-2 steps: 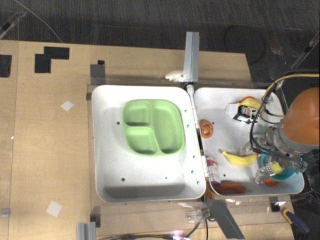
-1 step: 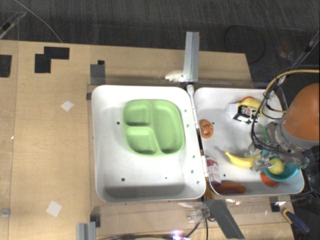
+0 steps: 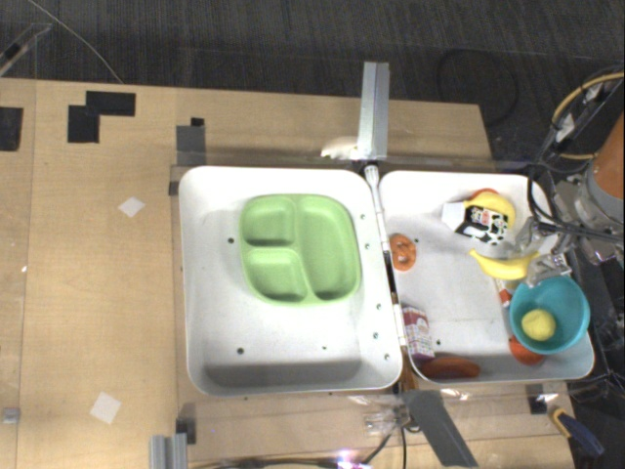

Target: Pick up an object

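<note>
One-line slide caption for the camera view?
Green divided tray in left bin; banana, teal bowl and small items in right bin; arm at right.

Left of the gripper (image 3: 543, 252): a yellow curved banana (image 3: 501, 265), a teal round bowl (image 3: 557, 311) holding a yellow ball (image 3: 538, 324), and a lime-green three-compartment plastic tray (image 3: 297, 248).

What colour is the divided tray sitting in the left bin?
Light green; the divided tray shows best in the camera view, lying in the left bin.
</note>
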Motion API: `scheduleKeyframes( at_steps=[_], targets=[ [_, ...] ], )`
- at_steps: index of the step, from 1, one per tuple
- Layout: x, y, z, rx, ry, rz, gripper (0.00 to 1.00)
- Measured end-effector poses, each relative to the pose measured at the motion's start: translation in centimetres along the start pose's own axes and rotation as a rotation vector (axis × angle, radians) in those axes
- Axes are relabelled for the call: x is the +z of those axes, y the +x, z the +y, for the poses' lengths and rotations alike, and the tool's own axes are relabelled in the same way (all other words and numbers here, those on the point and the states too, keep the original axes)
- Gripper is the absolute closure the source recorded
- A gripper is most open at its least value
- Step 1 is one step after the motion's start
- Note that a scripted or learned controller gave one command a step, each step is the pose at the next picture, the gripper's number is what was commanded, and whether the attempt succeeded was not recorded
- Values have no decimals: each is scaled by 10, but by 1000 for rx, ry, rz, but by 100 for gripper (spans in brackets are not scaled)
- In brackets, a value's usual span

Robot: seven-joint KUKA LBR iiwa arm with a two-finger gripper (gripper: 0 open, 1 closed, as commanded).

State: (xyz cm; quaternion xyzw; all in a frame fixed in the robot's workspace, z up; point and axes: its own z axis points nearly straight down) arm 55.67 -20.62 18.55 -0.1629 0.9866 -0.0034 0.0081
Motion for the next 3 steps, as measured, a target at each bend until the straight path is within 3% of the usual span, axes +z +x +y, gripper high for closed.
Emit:
scheduleKeyframes(
  at_steps=[1, 2, 3],
  targets=[
    [-10, -2, 1, -1, 0, -5, 100],
    [-48, -54, 56, 230, -5, 4, 100],
    [-48, -99, 59, 127, -6, 4, 100]
  ],
)
